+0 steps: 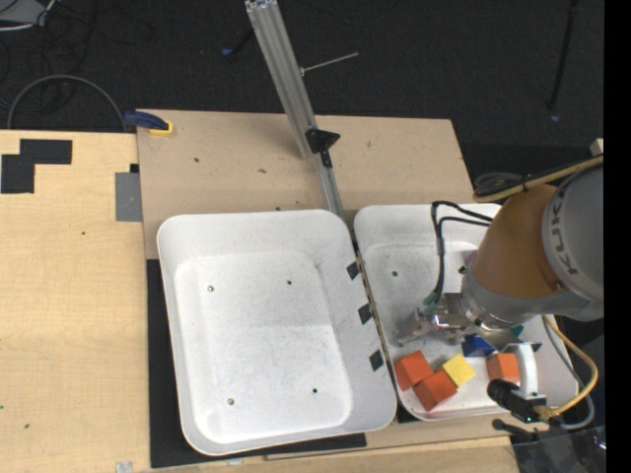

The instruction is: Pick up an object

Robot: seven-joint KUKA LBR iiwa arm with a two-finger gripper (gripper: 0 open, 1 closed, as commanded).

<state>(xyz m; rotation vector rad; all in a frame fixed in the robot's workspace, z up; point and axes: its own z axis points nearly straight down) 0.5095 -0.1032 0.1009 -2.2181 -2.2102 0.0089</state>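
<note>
White plastic left bin [261, 313] sits on the worktop [246, 161] beside the right bin [394, 239], which holds the candidate objects, all crowded into its near end: two orange blocks [424, 380] touching each other, a yellow block [459, 370] just beside them, a blue piece [478, 344] and another orange block [504, 366] further right. Risk, as judged: the pieces lie so close together that a descent could nudge or wedge neighbours rather than seat one cleanly, or slide a block against the bin wall. Claw [439, 318] hangs low over the right bin, beside the cluster; how far it is open cannot be told, and nothing is seen held in it.
</note>
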